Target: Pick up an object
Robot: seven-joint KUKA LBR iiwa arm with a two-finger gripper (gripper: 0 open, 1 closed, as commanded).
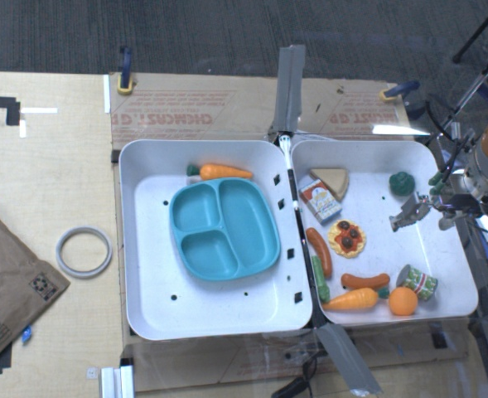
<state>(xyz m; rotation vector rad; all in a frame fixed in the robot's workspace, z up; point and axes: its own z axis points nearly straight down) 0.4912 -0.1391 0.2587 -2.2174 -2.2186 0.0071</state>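
Your end effector (409, 214): metal fingers spread, nothing pinched | 3 o'clock, right bin (376, 151) | smooth glossy carrot (353, 299) at 6

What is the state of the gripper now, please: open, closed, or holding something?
Gripper: above the right bin, near its right side; whether open or closed cannot be told, and nothing is seen between its fingers.

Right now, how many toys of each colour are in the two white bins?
Orange: 3, carrot, carrot, orange ball
Red or reddish: 3, sausage, sausage, carton
Green: 3, lump, cucumber, can
Blue: 1, divided plate
Tan: 1, bread slice
Yellow with red: 1, pizza
Total: 12
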